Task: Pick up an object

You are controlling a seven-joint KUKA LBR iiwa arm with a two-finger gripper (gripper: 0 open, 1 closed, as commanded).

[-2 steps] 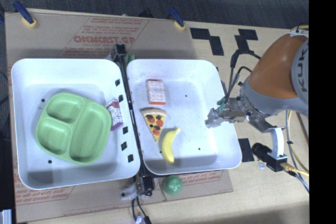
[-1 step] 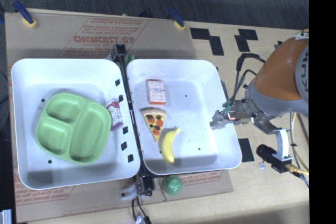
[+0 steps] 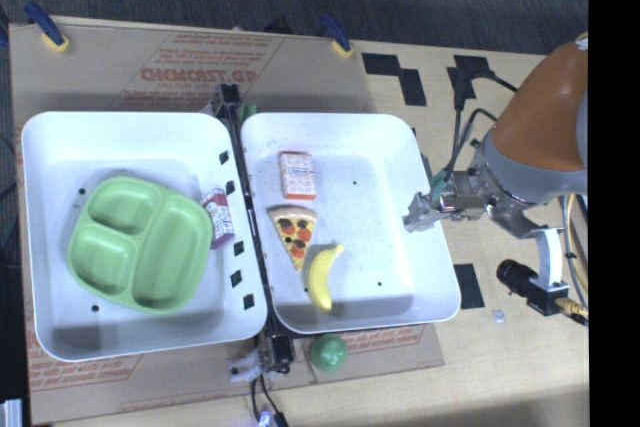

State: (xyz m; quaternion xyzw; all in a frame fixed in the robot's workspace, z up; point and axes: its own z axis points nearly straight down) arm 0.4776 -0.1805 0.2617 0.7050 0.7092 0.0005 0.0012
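The right bin [image 3: 390,140] holds a small orange and white box [image 3: 297,175], a pizza slice toy [image 3: 295,231] and a yellow banana [image 3: 322,276]. My gripper [image 3: 424,212] hangs over the right rim of that bin, well to the right of these objects. Nothing shows between its fingers. The grey arm with its orange band [image 3: 545,115] reaches in from the right.
The left bin [image 3: 50,145] holds a green divided plate [image 3: 140,242] and a small dark red packet [image 3: 219,216] near the divider. A green ball [image 3: 328,351] lies on the cardboard below the right bin. Blue clamps [image 3: 47,25] hold the cardboard's far edge.
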